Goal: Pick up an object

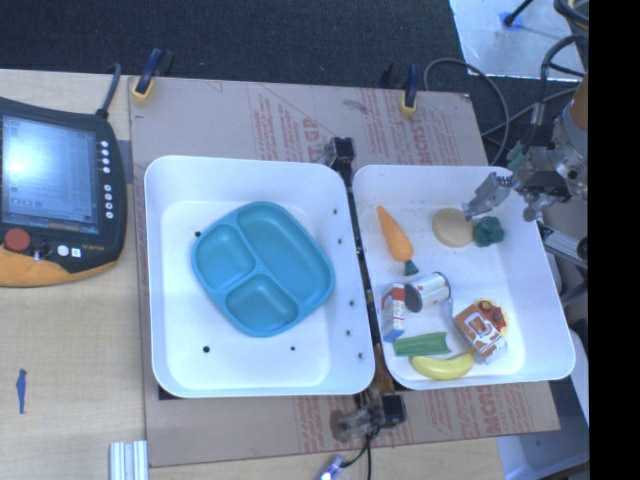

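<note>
The right bin (545, 268) holds several objects: an orange carrot (394, 232), a beige round piece (452, 228), a dark green lump (488, 231), a silver can (430, 290), a small red and white tube (394, 311), a green vegetable (421, 344), a yellow banana (442, 366) and an orange and white carton (480, 329). My gripper (507, 205) hangs over the bin's far right corner, just above the green lump and the beige piece. Its fingers (484, 197) stand apart, open, with nothing between them.
The left bin (170, 368) carries a blue divided plate (262, 266). A teach pendant (55, 193) lies on the bench at the far left. Cables and clamps (406, 86) run along the back edge.
</note>
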